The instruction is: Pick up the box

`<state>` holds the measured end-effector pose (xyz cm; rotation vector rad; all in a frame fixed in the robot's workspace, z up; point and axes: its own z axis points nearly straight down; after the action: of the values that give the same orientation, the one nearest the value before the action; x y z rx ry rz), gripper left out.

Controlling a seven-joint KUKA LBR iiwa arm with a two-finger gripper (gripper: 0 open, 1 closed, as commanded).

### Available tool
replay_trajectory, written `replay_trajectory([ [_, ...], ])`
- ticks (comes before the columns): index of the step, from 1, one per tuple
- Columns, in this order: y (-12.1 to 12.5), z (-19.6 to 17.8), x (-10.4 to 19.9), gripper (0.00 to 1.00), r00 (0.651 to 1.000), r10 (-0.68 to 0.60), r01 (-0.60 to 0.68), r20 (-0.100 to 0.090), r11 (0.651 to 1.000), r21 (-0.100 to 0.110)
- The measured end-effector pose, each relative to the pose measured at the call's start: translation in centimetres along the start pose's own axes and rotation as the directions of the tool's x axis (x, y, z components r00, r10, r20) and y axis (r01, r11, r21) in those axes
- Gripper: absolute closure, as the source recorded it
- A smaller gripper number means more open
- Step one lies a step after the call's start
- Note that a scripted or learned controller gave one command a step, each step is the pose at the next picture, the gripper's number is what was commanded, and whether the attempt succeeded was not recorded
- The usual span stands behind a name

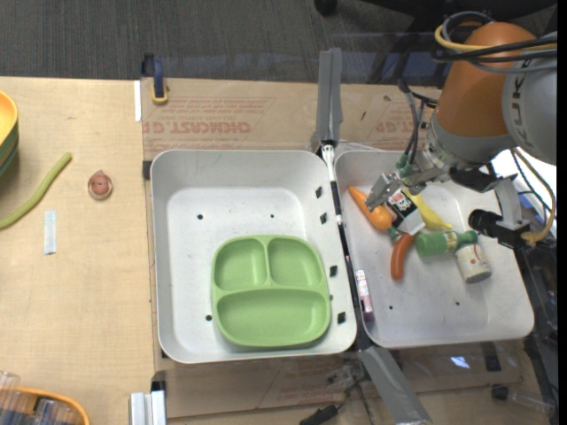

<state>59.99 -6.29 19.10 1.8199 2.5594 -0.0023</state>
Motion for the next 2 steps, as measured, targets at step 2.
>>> replay_trajectory([
  [2, -9.0, 2.6, -0.3, 0.00, 0.952, 0.307, -0.307, -0.001, 0.952, 0.004],
])
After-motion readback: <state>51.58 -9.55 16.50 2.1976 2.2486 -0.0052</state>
